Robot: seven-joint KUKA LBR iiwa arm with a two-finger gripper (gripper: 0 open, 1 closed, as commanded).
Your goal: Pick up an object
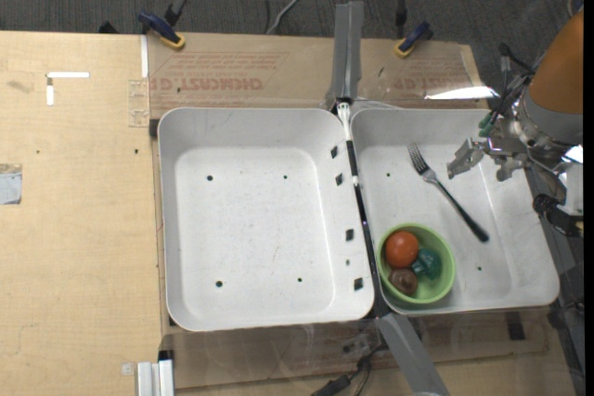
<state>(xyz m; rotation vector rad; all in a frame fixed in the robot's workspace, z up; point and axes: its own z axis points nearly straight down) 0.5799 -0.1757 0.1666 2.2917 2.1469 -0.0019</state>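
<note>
A black-handled fork (447,194) lies diagonally on the floor of the right bin (520,287), tines toward the back. A green bowl (444,281) sits at that bin's front left corner, holding a red tomato-like ball (401,248), a brown piece (403,280) and a teal piece (428,265). My gripper (484,165) hangs over the right part of this bin, just right of the fork's middle. Its fingers are spread open with nothing between them.
The left bin (186,292) adjoins the right one along a grey divider (348,70). Brown cardboard (241,74) lies behind both bins, held by two blue-and-orange clamps (162,30). The wooden bench (65,199) stretches to the left.
</note>
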